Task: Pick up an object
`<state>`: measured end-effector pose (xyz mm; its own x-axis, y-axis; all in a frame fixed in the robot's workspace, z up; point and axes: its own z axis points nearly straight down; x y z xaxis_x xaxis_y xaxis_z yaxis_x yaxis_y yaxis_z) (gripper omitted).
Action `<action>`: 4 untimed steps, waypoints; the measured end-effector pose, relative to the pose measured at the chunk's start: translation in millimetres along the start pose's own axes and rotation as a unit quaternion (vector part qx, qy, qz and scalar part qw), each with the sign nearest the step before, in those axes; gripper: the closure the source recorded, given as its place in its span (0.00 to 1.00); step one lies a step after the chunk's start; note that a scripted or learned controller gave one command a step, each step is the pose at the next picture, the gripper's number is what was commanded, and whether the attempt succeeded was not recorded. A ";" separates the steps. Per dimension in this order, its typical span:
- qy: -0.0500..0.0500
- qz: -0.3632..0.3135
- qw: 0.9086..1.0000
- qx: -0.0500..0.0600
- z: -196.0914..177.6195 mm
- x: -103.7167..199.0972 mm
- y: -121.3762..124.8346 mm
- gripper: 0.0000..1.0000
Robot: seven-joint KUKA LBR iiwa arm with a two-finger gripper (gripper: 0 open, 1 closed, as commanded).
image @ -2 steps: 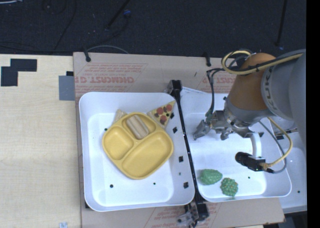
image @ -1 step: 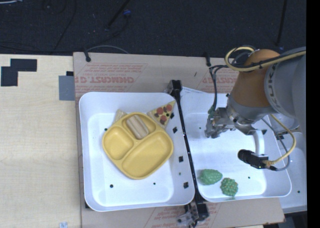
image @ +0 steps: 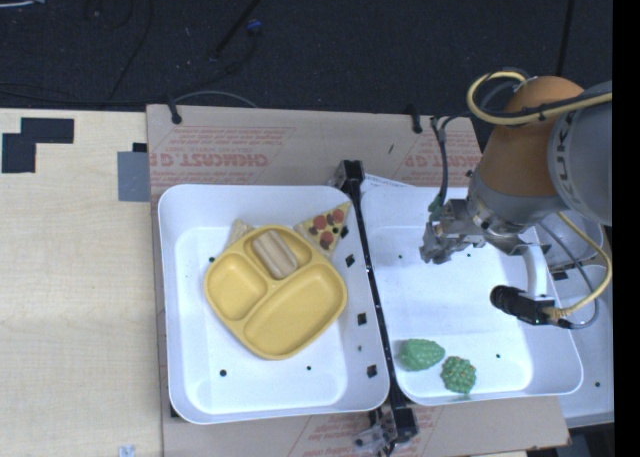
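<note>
My gripper [image: 437,250] hangs over the upper part of the right bin [image: 480,320], pointing down at its bare floor. I see nothing between its fingers. Two green lumpy toy vegetables lie near the bin's front edge: a larger one [image: 421,353] and a smaller one [image: 459,374] to its right. In the left bin [image: 190,345] sits a yellow divided plate [image: 277,292] with a tan toy piece [image: 274,252] in its top compartment. A toy pizza slice [image: 328,225] lies just beyond the plate's upper right rim.
A black divider bar [image: 363,275] runs between the two bins. A black handle-like part [image: 520,304] and cables hang off the arm over the right bin's right side. Cardboard lies under the bins, with a wooden bench top to the left.
</note>
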<state>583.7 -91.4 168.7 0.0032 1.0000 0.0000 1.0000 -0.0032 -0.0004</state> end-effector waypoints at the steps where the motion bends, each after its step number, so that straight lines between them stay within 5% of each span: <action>1: 0.000 -0.002 1.000 -0.001 -61.8 2.4 4.6 1.00; 2: 0.000 -0.002 1.000 -0.001 -109.0 8.4 -0.8 1.00; 4: 0.000 -0.004 1.000 0.001 -86.9 111.8 18.2 1.00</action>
<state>602.3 20.3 255.7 -0.0042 1.0000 0.0005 1.0000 0.0042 -0.0029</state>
